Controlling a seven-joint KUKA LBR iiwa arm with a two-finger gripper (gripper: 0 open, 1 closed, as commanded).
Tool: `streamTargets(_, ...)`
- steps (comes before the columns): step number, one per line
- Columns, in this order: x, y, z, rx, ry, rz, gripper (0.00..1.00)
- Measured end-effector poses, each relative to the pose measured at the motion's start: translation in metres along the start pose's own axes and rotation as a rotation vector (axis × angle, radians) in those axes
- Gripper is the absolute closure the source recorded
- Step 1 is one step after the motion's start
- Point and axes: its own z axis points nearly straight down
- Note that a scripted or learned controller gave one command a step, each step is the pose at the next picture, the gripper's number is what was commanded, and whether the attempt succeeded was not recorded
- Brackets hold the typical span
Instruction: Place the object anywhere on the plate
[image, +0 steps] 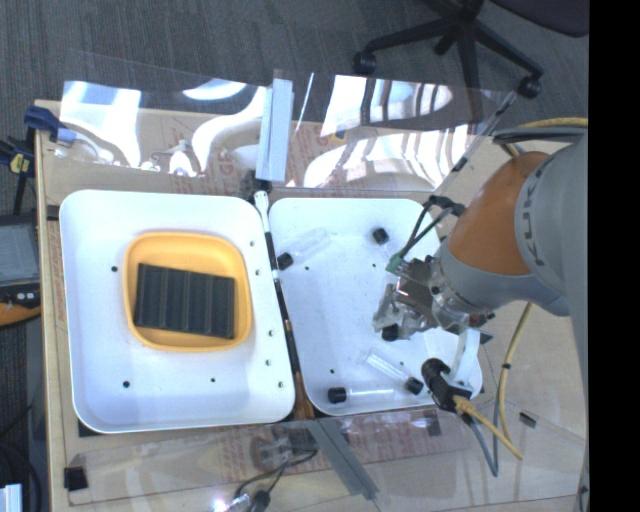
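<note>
A yellow plate (186, 246) sits in the left bin (90, 370). On the plate lies a dark grey ribbed rectangular block (186, 300), flat and near the plate's middle. My gripper (398, 318) hangs low over the right bin (330, 310), toward its right side and well away from the plate. Its metal wrist hardware hides the tips, and nothing shows in its grasp.
Clear plastic tubes lie in the right bin: one (305, 243) at the upper left, one (385, 362) below the gripper, one (352, 396) at the front edge. A divider rail (280, 310) runs between the bins. Clear panels (275, 125) stand behind them.
</note>
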Motion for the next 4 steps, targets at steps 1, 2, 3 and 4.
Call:
streamTargets(1,0.071,-0.036,0.007,0.003,-0.004,-0.055,1.00)
streamTargets(2,0.118,-0.003,0.022,0.001,-0.003,-0.173,1.00)
streamTargets(3,0.204,-0.025,0.021,0.000,-0.003,-0.291,1.00)
streamTargets(4,0.203,-0.025,0.021,0.000,-0.003,-0.291,0.00)
